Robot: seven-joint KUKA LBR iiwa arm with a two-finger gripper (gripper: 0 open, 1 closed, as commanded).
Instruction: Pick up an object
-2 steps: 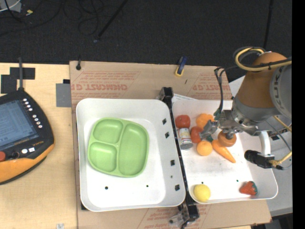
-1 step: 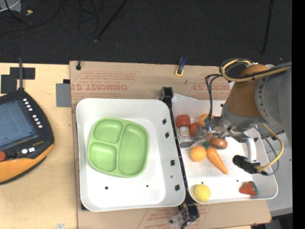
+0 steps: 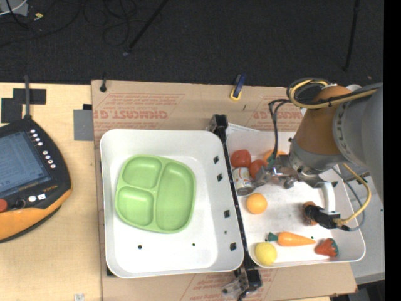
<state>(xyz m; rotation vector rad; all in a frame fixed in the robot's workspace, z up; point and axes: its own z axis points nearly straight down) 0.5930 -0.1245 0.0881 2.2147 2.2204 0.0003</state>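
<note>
The right bin [image 3: 351,251] holds several small things. Two red tomato-like pieces [image 3: 240,158] [image 3: 257,167] lie at its far left, with a small silver can [image 3: 243,184] just below them. An orange ball [image 3: 255,204] sits in the left middle. Along the near edge lie a yellow lemon [image 3: 265,253], a carrot [image 3: 294,238] and a strawberry [image 3: 326,248]. My gripper [image 3: 266,174] is low over the bin's upper left, right beside the second red piece and the can. The wrist hides what lies under it.
The left bin [image 3: 207,243] holds a green divided plate [image 3: 155,193]. A black divider [image 3: 229,193] runs between the bins. A dark cable end [image 3: 313,214] hangs over the right bin's middle. A teach pendant [image 3: 25,174] lies on the bench at far left.
</note>
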